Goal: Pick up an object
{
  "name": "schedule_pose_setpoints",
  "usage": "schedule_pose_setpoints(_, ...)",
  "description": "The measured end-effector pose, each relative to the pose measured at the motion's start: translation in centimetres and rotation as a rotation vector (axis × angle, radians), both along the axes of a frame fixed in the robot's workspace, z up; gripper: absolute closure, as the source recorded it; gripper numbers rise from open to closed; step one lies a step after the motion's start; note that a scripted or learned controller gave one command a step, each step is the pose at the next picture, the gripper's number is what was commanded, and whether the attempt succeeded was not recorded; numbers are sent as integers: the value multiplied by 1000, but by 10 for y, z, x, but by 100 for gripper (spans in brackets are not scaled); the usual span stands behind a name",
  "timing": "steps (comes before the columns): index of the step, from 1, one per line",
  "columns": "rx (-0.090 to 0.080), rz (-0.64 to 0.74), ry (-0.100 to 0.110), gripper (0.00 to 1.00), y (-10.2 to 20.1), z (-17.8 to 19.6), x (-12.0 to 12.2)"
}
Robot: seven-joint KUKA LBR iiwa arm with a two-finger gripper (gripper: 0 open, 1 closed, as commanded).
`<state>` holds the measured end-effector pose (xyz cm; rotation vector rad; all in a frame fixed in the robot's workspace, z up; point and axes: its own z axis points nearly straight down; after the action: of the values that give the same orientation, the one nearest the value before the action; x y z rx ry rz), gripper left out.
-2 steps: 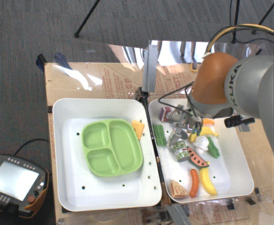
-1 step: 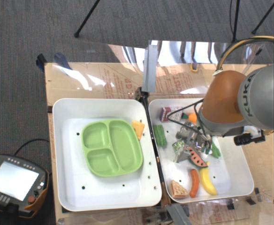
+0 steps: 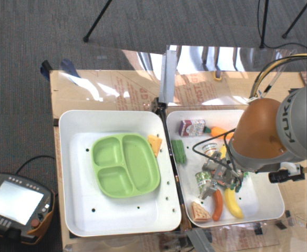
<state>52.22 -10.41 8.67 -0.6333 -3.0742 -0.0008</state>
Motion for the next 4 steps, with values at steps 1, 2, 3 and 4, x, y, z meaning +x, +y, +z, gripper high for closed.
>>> schedule_pose_setpoints(1, -3, -104, -10, 0, 12, 2, -44)
schedule_pose_setpoints(2, -1, -244, -3, 0, 7, 1, 52)
schedule_pose_setpoints(3, 0, -156, 0, 0, 25, -1, -16)
schedule_pose_setpoints(4, 0, 76, -4, 0, 5, 1, 81)
